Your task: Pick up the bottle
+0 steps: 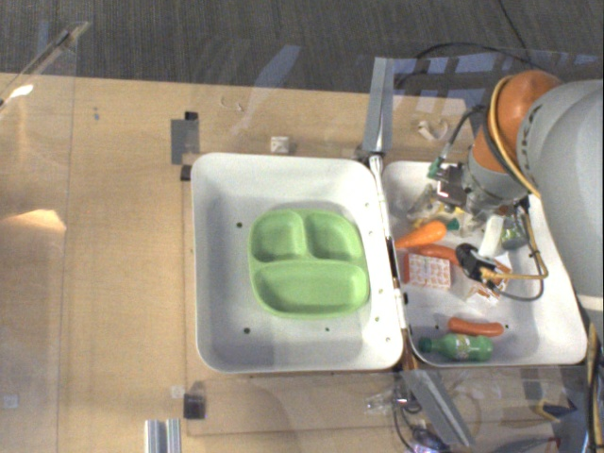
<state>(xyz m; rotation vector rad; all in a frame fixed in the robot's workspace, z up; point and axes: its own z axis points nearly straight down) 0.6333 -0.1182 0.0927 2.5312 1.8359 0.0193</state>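
- Two shallow white plastic bins sit side by side on the pale wooden bench [104, 281]: the left bin [217, 253] and the right bin [557, 333].
- The left bin holds a light green plastic plate with three compartments [308, 260], lying flat near its middle.
- The green plastic bottle [459, 347] lies on its side along the near edge of the right bin, close to the wall shared with the left bin, its label facing up.
- Just above the bottle, apart from it by a thin gap, lies a red-orange sausage-shaped toy [476, 327].
- Further up the right bin are an orange toy carrot [421, 235], a second red sausage-shaped piece [436, 251] just below it, and a small flat packet with a red and white checked pattern [428, 271].
- The grey arm with its orange band [517, 102] comes in from the right and hangs over the upper part of the right bin.
- The pincer [451, 196] sits low over the far part of the right bin, near the carrot and well apart from the bottle; whether it is released or clenched cannot be told.
- A black cable with a dark connector [472, 260] loops down from the wrist over the middle of the right bin.
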